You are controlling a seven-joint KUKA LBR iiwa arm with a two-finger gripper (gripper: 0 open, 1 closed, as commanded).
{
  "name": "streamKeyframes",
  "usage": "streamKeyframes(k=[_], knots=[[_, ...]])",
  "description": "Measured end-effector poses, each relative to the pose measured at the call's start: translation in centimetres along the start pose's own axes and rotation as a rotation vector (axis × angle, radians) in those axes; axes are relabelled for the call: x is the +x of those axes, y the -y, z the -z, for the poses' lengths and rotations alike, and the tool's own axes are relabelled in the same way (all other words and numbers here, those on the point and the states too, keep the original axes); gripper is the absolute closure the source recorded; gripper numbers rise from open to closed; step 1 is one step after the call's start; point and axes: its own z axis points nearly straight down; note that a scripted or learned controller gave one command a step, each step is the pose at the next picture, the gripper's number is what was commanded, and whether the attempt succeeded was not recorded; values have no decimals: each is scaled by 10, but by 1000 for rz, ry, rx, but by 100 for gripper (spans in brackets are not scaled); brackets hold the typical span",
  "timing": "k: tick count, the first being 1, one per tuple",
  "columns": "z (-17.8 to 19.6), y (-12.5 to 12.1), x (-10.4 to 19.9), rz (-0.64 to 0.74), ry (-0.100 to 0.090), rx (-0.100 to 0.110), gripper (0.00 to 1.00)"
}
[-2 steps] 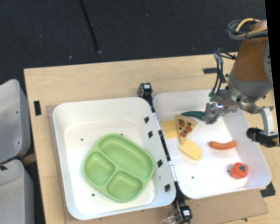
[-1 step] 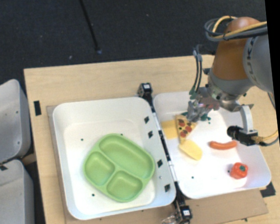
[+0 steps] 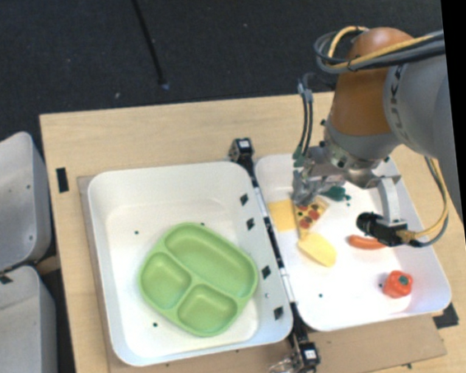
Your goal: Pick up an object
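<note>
No text, label, brand, number or sign can be read anywhere in the frame. The arm's [image 3: 388,82] grey shell at upper right carries some faint raised lettering, but it is too blurred to make out. The bins [image 3: 101,195] and the bench [image 3: 168,122] bear no legible marks.
</note>
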Motion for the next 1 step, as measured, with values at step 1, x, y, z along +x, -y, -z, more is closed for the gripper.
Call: streamKeyframes(k=[1], knots=[[-3, 3, 53, 0, 0, 2, 100]])
